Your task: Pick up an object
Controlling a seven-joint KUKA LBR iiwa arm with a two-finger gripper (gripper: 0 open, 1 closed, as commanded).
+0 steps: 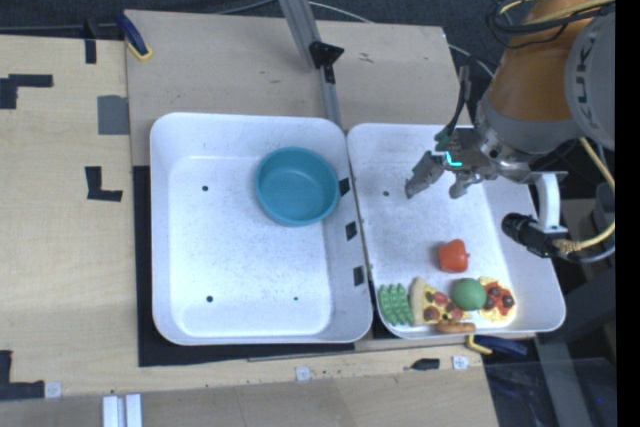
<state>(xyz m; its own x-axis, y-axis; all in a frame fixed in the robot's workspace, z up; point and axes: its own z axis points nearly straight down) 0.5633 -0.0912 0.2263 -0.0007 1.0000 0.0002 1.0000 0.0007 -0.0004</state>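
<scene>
My hand [441, 181] hangs with fingers apart, gripping nothing, over the right bin [400, 225], above the red toy [453, 255].

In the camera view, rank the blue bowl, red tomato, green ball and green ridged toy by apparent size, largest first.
1. blue bowl, clearly largest.
2-3. green ridged toy and green ball: they look too alike to rank.
4. red tomato, slightly smaller, though the margin is small.
</scene>
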